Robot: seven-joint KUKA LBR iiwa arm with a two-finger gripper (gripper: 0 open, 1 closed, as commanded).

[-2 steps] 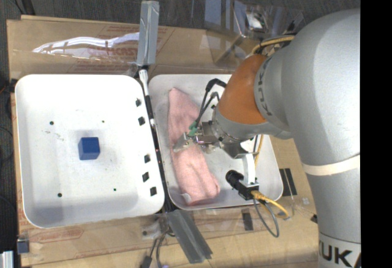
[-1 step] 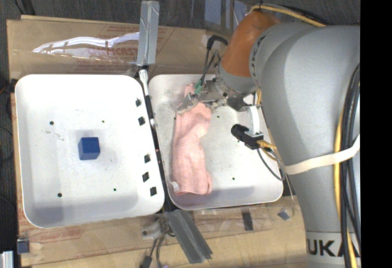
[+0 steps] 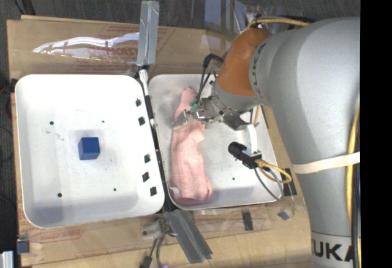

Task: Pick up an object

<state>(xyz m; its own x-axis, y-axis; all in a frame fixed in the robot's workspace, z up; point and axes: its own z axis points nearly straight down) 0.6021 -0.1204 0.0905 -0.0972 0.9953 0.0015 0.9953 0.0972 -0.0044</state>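
- The long pink folded cloth [image 3: 188,156], soft and limp, lies lengthwise in the right white shallow plastic bin [image 3: 245,190], along that bin's left wall, running from the upper middle of the frame down toward the lower middle.
- The two-finger gripper [image 3: 197,112] sits low over the cloth's upper end, where the fabric bunches up against it; whether it is released or clenched on the fabric I cannot tell from this angle.
- Judged from this, the step in hand is the grasp itself: the tool is down at the cloth, and nothing is lifted clear yet.
- The next move calls for a firm pinch on a fold of the fabric, then a straight rise high enough that the trailing end leaves the bin floor; a limp cloth may slip or drag.
- The grey arm with its orange band [image 3: 239,67] fills the right of the frame and hides the right bin's far side.
- The left white shallow plastic bin [image 3: 37,107] holds 1 small blue cube [image 3: 89,148], left of centre, well apart from the arm.
- The 2 bins stand side by side on a brown cardboard-covered bench [image 3: 73,37].
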